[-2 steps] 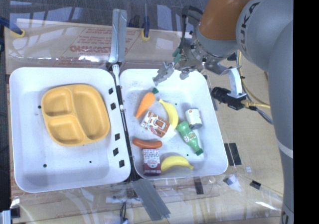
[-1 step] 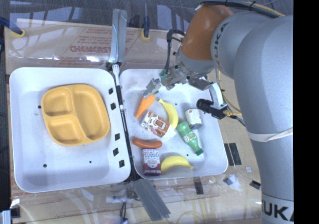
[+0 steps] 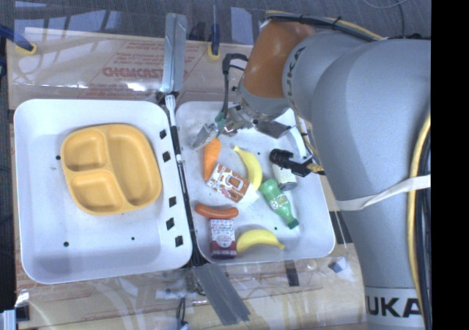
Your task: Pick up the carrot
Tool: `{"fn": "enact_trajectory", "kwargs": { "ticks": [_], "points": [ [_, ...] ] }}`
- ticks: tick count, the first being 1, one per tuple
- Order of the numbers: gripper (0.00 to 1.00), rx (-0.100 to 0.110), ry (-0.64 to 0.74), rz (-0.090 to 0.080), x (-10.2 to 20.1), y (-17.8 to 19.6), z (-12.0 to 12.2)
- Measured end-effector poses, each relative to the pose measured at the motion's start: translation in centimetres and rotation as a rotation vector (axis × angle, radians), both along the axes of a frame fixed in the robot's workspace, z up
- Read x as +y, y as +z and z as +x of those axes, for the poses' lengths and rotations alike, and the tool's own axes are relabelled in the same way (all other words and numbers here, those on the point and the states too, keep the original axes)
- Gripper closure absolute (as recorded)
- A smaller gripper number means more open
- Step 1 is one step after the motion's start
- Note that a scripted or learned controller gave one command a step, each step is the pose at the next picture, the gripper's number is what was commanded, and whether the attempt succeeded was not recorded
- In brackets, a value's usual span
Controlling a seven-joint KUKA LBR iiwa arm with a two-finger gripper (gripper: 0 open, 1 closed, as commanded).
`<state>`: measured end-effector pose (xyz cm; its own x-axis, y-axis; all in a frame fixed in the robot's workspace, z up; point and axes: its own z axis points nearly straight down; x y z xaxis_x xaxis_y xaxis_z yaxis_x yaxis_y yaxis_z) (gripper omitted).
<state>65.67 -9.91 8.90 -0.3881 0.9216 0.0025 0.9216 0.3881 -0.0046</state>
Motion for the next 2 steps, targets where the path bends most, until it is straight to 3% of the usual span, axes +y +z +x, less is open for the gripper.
{"fn": "enact_trajectory", "kwargs": {
  "ticks": [1,2],
  "points": [
    [1.0,0.0,0.004,0.0,0.0,0.8,0.1],
    [1.0,-0.004,-0.319,-0.003,2.8,10.1,0.1]
  ]
}}
